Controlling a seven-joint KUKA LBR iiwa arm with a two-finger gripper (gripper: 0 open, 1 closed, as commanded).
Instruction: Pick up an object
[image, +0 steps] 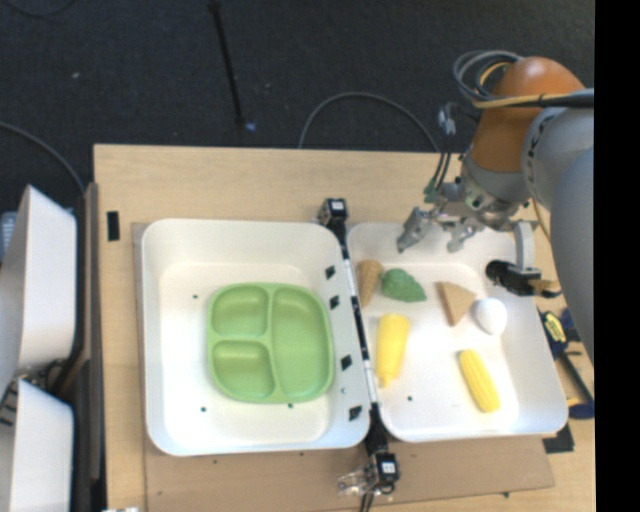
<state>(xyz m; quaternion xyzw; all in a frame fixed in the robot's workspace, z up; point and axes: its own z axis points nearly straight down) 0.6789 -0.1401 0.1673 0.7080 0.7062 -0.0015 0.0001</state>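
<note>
My gripper (436, 234) hangs over the far edge of the right bin (530, 415), fingers spread and nothing between them. Below it in that bin lie a tan cone (369, 279), a green leafy piece (403, 285), a tan wedge (456, 300) and a white egg (490, 316). Two yellow corn cobs rest nearer the front: one (391, 346) beside the divider, the other (478, 379) toward the right. The gripper is above and apart from all of them.
The left bin (170, 260) holds a green divided plate (270, 342). Black clips (333, 211) sit on the seam between the bins. A white box (40, 280) stands off the bench at the left.
</note>
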